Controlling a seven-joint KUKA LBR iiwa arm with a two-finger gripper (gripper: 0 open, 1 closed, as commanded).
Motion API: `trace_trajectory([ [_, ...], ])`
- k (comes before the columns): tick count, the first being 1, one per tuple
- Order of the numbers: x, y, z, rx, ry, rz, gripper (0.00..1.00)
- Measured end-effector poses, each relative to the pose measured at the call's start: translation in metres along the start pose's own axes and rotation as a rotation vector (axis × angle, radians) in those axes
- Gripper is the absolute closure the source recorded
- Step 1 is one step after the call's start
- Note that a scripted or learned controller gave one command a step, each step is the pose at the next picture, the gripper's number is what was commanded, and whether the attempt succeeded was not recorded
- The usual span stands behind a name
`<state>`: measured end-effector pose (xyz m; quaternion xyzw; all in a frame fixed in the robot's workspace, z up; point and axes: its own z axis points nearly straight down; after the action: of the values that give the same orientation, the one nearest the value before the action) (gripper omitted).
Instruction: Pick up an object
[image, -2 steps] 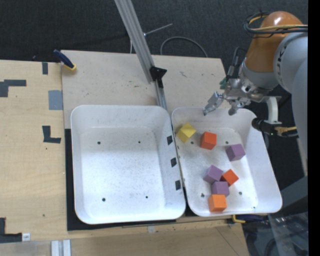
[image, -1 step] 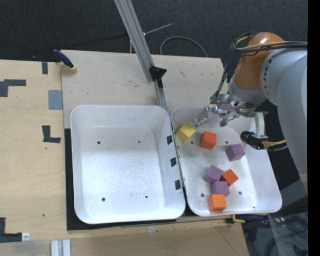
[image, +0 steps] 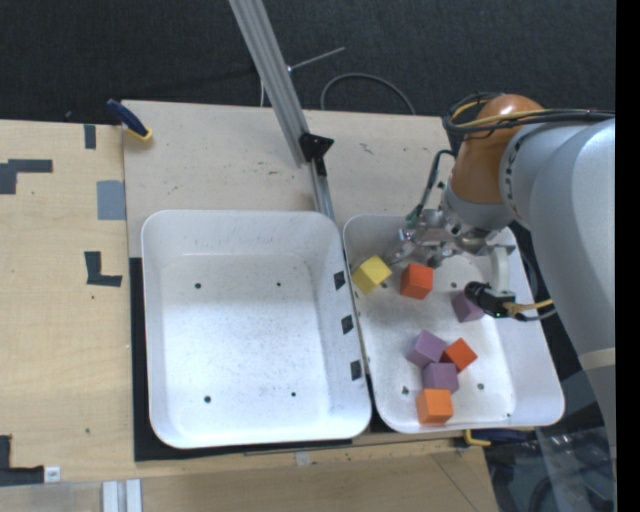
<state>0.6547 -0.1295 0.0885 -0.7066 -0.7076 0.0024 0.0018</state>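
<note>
My gripper (image: 427, 247) hangs low over the far part of the right bin (image: 530, 385), below the orange band of the arm. Just in front of it lies a red-orange cube (image: 417, 281), very close to the gripper's tip. A yellow cube (image: 372, 273) sits to its left by the bin's left wall. A purple cube (image: 467, 305) lies to the right of the red-orange one. Nearer the front lie two purple cubes (image: 428, 347) (image: 440, 376) and two orange cubes (image: 460, 353) (image: 435, 404) in a loose cluster.
The left bin (image: 160, 250) stands beside the right one, sharing a middle wall. A slanted metal rail (image: 285, 100) runs from the top down to the bins' junction. A black and yellow cable end (image: 500, 303) hangs beside the purple cube.
</note>
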Motion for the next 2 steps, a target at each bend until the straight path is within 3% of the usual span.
trace_trajectory([
  [1,0.001,0.001,-0.013,-0.005,0.0,-0.002,1.0],
  [2,0.009,0.004,-0.059,-0.009,0.001,-0.001,1.0],
])
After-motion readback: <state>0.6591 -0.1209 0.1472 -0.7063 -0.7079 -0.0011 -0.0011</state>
